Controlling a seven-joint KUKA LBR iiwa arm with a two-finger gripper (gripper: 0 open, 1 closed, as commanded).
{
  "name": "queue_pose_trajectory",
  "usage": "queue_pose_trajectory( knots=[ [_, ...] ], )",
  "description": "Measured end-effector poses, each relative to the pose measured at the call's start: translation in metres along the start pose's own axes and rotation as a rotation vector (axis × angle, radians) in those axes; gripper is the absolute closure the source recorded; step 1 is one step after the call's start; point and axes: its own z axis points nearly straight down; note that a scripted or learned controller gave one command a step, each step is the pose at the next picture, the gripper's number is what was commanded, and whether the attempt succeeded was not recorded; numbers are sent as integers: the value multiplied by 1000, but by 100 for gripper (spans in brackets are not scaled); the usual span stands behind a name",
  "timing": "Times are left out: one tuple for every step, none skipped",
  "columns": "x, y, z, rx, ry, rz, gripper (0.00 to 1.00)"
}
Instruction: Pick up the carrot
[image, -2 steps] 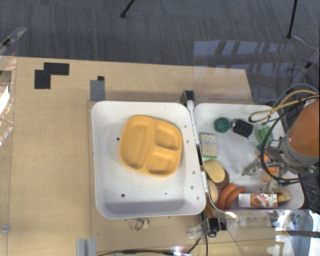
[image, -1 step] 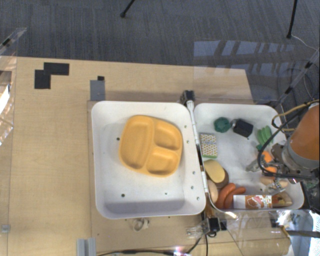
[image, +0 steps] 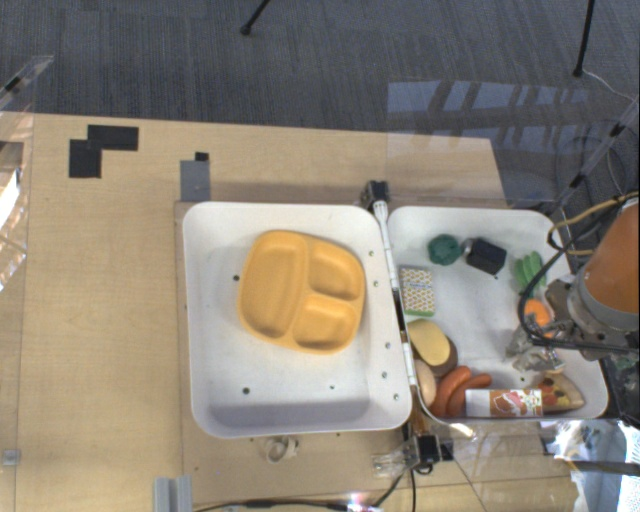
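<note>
Gripper (image: 533, 345) above right bin (image: 500, 222); carrot (image: 539, 313) beside; labels illegible

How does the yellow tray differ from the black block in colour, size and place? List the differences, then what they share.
Colour: the yellow tray is mustard yellow; the black block is black.
Size: the tray is far larger than the block.
Place: the tray lies in the left bin; the block lies in the right bin, beside a green object.
Form: the tray has three compartments; the block looks solid.
Shared: both rest on a white bin floor.
</note>
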Motion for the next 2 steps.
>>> queue_pose_trajectory(
  knots=[
    [-26, 47, -116, -8, 9, 298, 100],
    [-69, 100, -130, -12, 16, 486, 100]
  ],
)
